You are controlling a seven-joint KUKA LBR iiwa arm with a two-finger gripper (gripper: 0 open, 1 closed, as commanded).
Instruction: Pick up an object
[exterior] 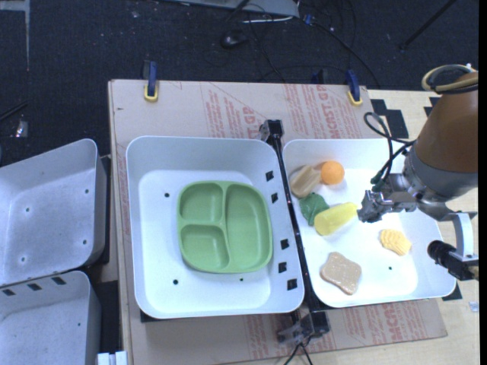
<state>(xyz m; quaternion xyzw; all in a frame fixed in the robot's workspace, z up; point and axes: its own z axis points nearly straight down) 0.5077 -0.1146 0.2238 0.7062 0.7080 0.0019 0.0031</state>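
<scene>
A: What are the jaws doing?

B: The gripper (370,206) is hanging low over the right bin (403,291), dark and small against the white floor. I cannot tell how the jaws are standing; they are too small and blurred.

A: Is anything sitting between them?

B: Nothing I can make out. The tip is hovering just beside the right end of a yellow corn-like piece (335,218), which is lying tilted near the bin's middle.

A: And around that?

B: A green leafy piece (312,204) is touching the yellow piece's left end. Above it a tan bread-roll piece (305,179) is lying beside an orange ball (332,172). Lower right of the gripper, a small yellow ridged piece (395,241) is lying apart, and a slice of toast (340,272) is resting near the bin's front edge.

A: Further out?

B: The arm (450,144), grey with its orange band, is reaching in from the right. The left bin (152,204) is holding a green divided tray (225,227), lying flat near its centre. Both bins are sitting on a cardboard sheet (221,105) held by blue clamps (151,80) at the far edge.
</scene>
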